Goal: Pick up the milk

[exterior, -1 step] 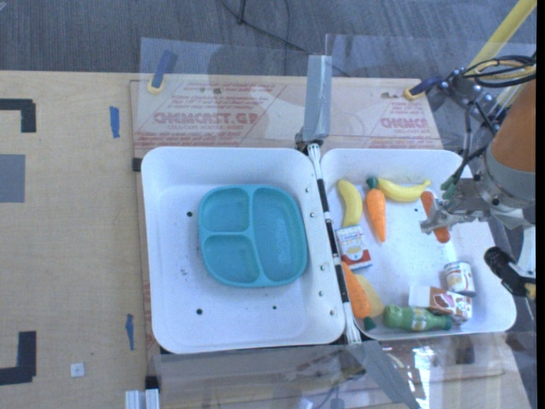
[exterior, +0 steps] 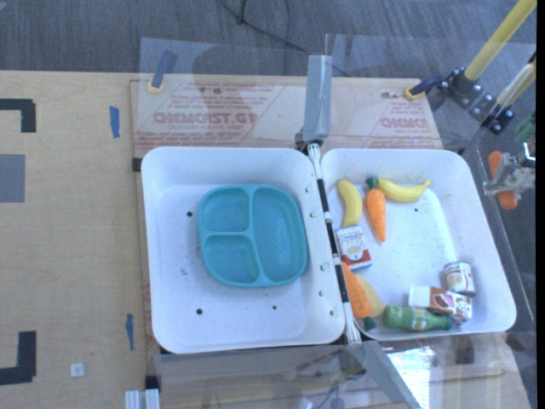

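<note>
Gripper: the gripper sits out at the right rim of the right bin, small and blurred, a grey shape with an orange patch.
Jaws: cannot tell how far apart they stand, and nothing can be seen between them.
Milk: the milk, judged to be the small white carton with the red base, lies well off to the left of the jaws and a little nearer the camera, tight against the divider between the bins.
Neighbours of the milk: a banana is just beyond it and a carrot is just to its gripper side, both near but seemingly not touching.
Between jaws and milk: open white bin floor, with a second banana lying off that line toward the far wall.
Front corner: a can, a small box and a green bottle cluster near the front wall, closer to the jaws than the milk is.
Left bin: the left bin holds a teal divided plate, farther still.
Done: nothing yet, as the carton rests in the bin.
Left: cross the bin, descend over the carton, close, lift.
Watch: the divider wall crowds one side of the carton.
</note>
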Robot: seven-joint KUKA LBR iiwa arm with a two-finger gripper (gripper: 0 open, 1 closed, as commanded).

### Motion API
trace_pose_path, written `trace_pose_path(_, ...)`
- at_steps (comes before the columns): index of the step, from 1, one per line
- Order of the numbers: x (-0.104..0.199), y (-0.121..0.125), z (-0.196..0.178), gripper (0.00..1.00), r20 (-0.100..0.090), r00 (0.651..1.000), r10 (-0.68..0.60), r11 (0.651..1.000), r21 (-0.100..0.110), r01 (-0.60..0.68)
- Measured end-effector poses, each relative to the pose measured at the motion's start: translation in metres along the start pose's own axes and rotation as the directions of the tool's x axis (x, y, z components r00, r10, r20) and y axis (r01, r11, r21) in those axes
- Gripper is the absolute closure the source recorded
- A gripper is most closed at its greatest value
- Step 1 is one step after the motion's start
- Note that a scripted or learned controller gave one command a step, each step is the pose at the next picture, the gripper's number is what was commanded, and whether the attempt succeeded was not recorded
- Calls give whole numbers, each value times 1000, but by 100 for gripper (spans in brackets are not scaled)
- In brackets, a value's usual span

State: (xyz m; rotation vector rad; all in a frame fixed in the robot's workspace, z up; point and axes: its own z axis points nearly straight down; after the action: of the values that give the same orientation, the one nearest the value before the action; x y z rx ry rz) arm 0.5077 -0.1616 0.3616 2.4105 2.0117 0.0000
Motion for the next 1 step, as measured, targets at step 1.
trace_pose_path(1, 1, -26, 111, 0, -1, 991, -132, 991, 2, 132)
